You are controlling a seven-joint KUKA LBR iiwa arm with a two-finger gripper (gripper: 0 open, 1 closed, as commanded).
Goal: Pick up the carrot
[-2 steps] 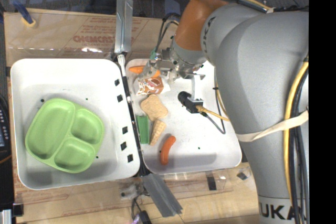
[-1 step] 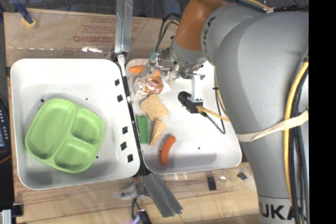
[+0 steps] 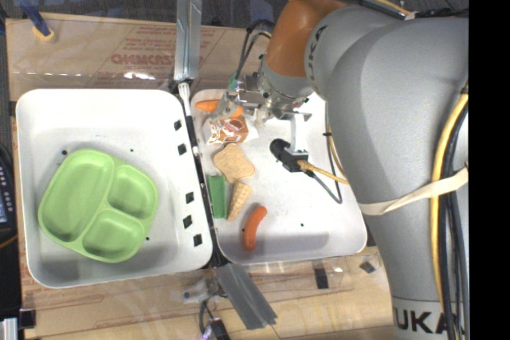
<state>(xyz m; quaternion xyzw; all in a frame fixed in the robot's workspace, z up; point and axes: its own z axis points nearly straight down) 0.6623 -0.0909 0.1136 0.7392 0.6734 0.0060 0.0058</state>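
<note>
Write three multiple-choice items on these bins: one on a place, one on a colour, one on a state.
1. Where does the carrot lie?
A. Right bin's far left corner
B. On the tray
C. On the bench

2. What colour is the tray?
A. Blue
B. Green
C. Red

3. How does the tray sit in the left bin?
A. On its edge against the wall
B. Upside down
C. Flat, compartments up

Key: 1 A, the carrot sits by the divider in the right bin, beside the end effector. 2 B, it is light green. 3 C, its three compartments face up.
</note>
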